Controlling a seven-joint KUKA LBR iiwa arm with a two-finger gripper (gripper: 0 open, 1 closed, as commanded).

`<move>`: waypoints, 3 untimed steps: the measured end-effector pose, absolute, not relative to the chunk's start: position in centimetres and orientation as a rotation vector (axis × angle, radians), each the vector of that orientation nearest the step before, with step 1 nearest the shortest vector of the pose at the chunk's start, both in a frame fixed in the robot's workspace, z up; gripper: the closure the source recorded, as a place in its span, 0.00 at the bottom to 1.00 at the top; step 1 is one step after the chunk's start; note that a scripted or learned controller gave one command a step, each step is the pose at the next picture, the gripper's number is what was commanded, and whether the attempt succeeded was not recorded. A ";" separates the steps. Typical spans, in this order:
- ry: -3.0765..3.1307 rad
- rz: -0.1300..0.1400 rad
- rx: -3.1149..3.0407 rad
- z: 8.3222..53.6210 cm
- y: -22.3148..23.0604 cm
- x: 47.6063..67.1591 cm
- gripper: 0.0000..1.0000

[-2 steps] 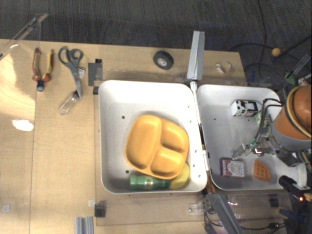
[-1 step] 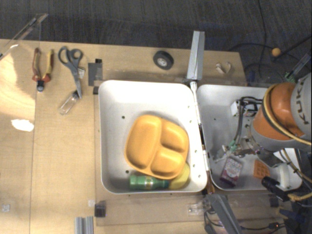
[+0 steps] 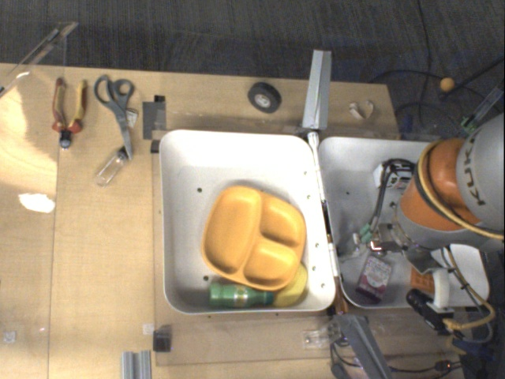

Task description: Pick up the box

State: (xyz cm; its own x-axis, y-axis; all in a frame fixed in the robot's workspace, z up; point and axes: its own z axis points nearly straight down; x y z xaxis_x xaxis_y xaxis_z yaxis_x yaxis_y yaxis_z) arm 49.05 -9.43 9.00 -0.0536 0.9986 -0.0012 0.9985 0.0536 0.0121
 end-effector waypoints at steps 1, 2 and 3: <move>2.268 0.021 2.143 10.2 -9.5 49.5 1.00; 2.268 0.021 2.143 10.2 -9.5 49.5 0.00; 2.320 0.015 2.104 9.0 -10.1 49.1 0.00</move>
State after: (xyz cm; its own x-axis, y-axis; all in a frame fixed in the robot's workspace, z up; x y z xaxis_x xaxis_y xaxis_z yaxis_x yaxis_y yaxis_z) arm 49.14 -10.09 9.00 -0.0974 0.9952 -0.0008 0.9951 0.0974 0.0139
